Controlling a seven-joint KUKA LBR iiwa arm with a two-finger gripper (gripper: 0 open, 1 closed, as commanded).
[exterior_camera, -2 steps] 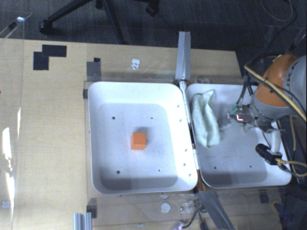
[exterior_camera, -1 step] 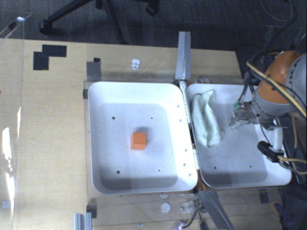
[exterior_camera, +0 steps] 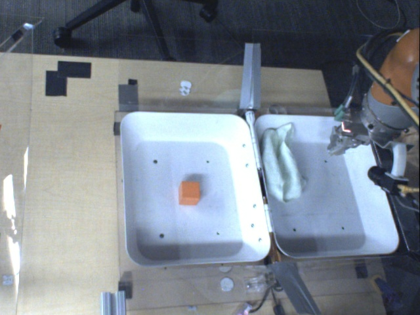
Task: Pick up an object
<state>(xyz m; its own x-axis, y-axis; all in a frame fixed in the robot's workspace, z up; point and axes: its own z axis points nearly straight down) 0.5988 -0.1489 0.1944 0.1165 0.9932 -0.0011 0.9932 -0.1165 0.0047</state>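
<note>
An orange cube (exterior_camera: 189, 193) is seen mid-frame in the left bin (exterior_camera: 141, 241), a pale cloth (exterior_camera: 281, 161) in the right bin (exterior_camera: 380, 241), the gripper (exterior_camera: 342, 138) at right.

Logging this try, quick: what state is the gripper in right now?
Gripper: cannot be told; it sits over the right bin, apart from the cloth.

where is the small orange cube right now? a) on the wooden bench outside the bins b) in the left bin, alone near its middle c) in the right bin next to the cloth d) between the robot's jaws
b: the small orange cube sits on the floor of the left shallow white bin, while the crumpled pale green cloth lies in the right shallow white bin.
</note>
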